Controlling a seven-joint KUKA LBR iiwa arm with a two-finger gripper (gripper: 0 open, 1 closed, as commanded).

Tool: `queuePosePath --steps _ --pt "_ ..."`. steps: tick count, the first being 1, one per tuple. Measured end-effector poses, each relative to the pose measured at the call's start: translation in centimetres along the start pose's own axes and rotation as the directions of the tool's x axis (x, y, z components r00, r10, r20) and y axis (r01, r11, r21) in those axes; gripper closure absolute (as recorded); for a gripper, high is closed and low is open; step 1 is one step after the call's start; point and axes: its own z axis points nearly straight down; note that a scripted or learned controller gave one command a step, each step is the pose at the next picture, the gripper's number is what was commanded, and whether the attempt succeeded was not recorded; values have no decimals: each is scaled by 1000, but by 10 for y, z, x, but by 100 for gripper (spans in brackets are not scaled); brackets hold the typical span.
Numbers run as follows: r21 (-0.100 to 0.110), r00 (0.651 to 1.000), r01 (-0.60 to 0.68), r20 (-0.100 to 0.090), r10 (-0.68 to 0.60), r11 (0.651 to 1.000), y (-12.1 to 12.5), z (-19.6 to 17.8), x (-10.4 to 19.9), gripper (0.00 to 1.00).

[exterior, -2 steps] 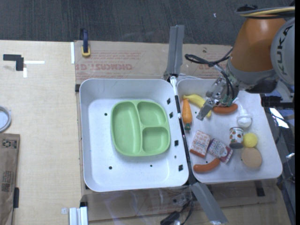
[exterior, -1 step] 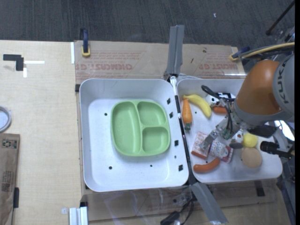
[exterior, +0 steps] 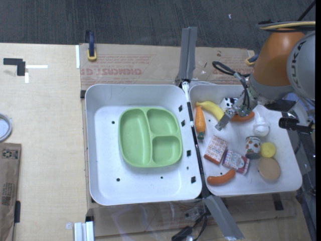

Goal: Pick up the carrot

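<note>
The carrot [exterior: 200,118] is orange with a small green end and lies lengthwise along the left wall of the right bin [exterior: 291,182]. A yellow banana [exterior: 212,109] lies just to its right. My gripper [exterior: 226,117] hangs low over the bin's upper middle, right of the banana and about a hand's width from the carrot. It is not touching the carrot. The grey arm with its orange band [exterior: 278,54] reaches in from the upper right.
In the right bin lie an orange item [exterior: 246,117] under the wrist, a white piece [exterior: 261,130], a small can [exterior: 253,146], a yellow ball [exterior: 269,149], a tan disc [exterior: 269,169], two packets [exterior: 216,149] and a sausage [exterior: 220,177]. The left bin [exterior: 100,174] holds a green divided plate [exterior: 150,137].
</note>
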Motion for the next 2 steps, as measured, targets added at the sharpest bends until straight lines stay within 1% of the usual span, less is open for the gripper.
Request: queuePosePath --steps 1,2 --pt "0 1000 2 3 -2 1000 1 -8 -1 100" --pt "0 980 -197 0 197 980 -10 -122 56 100"
